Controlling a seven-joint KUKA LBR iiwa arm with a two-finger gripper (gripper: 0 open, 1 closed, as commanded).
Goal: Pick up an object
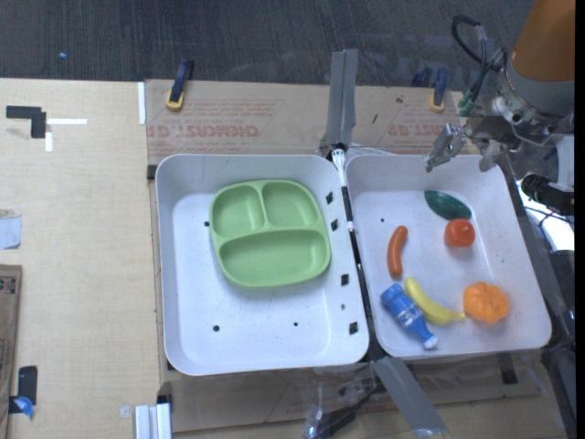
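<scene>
Camera view, looking down at a slant: two white bins are sitting side by side on the table (73, 245). Landmark: the right bin (521, 245). The end effector (466, 146) is hanging over the right bin's far edge, toward its far-right corner, fingers spread apart and holding nothing. The arm's orange band (548, 16) is showing above it, beyond the bin's far-right corner.

Inside the right bin, a dark green object (447, 204) is lying nearest the far wall, just below the end effector. A red tomato (460, 233) is sitting just beside it, toward the near side. A red-orange sausage (396, 250) is lying toward the bin's left wall, mid-depth. A blue bottle (408, 315) is resting near the near-left corner, a yellow banana (433, 302) touching it. An orange fruit (484, 302) is sitting by the near-right corner.

Left of the right bin, the left bin (183, 337) is holding a green divided plate (270, 233).
</scene>
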